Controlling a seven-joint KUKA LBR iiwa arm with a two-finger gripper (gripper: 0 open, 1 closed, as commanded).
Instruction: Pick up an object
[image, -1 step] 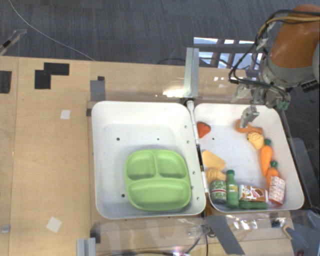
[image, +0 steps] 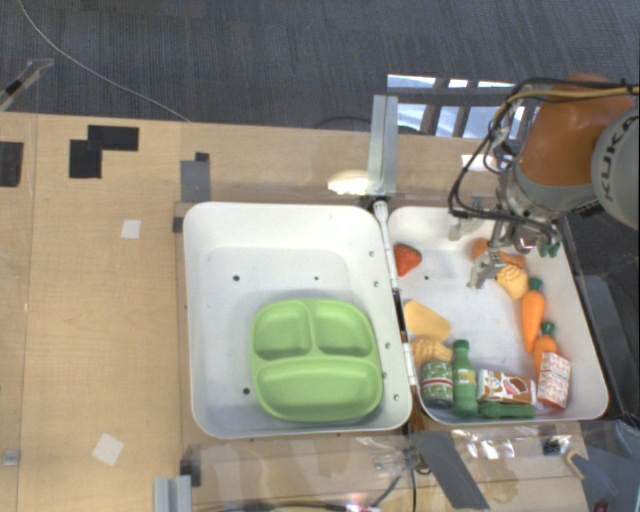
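Robotics lab: wooden bench (image: 90, 330), 2 white bins (image: 215, 250), toy food (image: 532, 318).

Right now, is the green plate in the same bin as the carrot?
No, the green plate lies in the left bin, the carrot in the right bin.

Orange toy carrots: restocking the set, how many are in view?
1 for certain: the orange toy carrot lies along the right bin's right side. Another may be hidden beneath the gripper.

Light wooden table (image: 90, 330) spans the view, with black square markings (image: 100, 148) at upper left. Dark grey ribbed carpet floor (image: 250, 50) beyond the far edge; thin pale cable (image: 110, 82) crosses it.
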